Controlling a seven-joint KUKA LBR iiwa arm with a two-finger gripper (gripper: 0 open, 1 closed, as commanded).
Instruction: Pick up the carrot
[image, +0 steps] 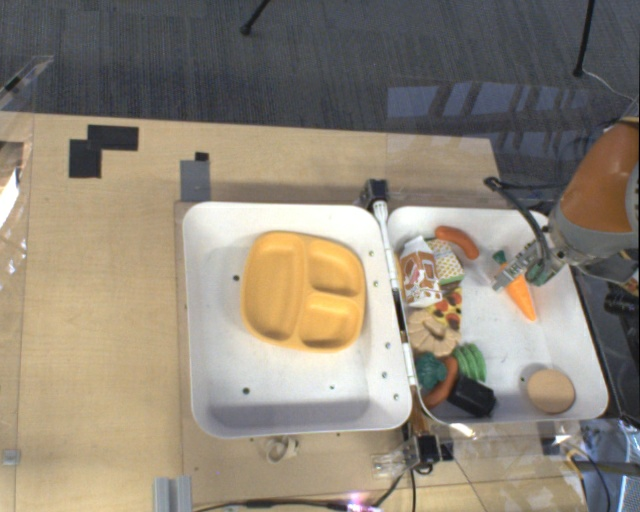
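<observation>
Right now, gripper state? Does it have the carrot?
Gripper: at the carrot's top end in the right bin; open or closed cannot be told.

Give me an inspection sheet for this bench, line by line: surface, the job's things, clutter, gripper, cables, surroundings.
Surface: wooden bench bearing the left bin and right bin.
Job's things: carrot lying in the right bin, leafy end towards the gripper.
Clutter: yellow divided plate in the left bin; toy foods piled along the right bin's left wall, a sausage, a beige egg-like ball.
Gripper: gripper at the carrot's top end; a grasp cannot be confirmed.
Cables: wires at the front edge.
Surroundings: dark carpet; black tape marks.
</observation>
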